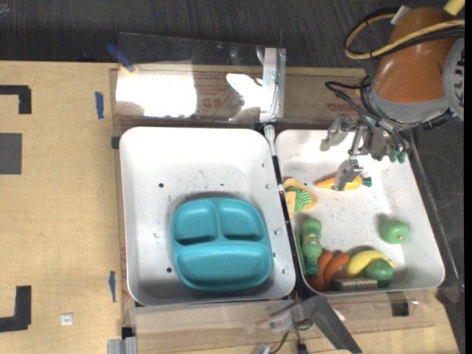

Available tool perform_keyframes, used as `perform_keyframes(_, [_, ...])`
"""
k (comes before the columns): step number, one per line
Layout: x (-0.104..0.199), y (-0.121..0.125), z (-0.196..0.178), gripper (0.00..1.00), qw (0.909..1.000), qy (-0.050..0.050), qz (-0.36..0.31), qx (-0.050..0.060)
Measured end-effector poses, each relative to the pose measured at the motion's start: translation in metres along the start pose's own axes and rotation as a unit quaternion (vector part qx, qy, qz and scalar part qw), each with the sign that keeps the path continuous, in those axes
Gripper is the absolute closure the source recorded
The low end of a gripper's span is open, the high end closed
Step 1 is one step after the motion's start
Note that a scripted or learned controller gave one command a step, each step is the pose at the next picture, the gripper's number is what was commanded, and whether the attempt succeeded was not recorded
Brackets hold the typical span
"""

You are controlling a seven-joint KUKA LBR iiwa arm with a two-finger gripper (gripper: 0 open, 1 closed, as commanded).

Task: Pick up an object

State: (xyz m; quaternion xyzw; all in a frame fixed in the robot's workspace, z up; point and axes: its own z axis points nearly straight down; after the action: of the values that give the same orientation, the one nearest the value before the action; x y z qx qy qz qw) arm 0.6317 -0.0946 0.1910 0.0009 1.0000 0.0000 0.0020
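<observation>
I reach in from the right with my gripper [345, 169] low over the far part of the right bin [424, 220]. One finger [345, 175] comes down onto an orange carrot-like toy [338, 184] lying on the bin floor; I cannot tell whether my fingers are apart or together, nor whether the toy sits between them.

Just left of that toy, against the wall between the bins, lies a yellow and green corn-like toy [299, 196]. Nearer, along the same wall, a green bottle-shaped toy [310, 237] stands over a cluster in the near corner: an orange-red piece [330, 265], a yellow banana [363, 259] and a green piece [380, 271] touching one another. A green apple-like toy [394, 231] sits apart near the right wall.

The left bin [147, 168] holds a teal divided tray [220, 242] in its near half. Past both bins stands a clear plastic sheet [192, 87] with grey tape [272, 83].
</observation>
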Motion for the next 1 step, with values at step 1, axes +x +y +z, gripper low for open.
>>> perform_keyframes(1, [-0.0117,0.0001,0.0904,0.00,0.9957,-0.003,-0.093,0.000])
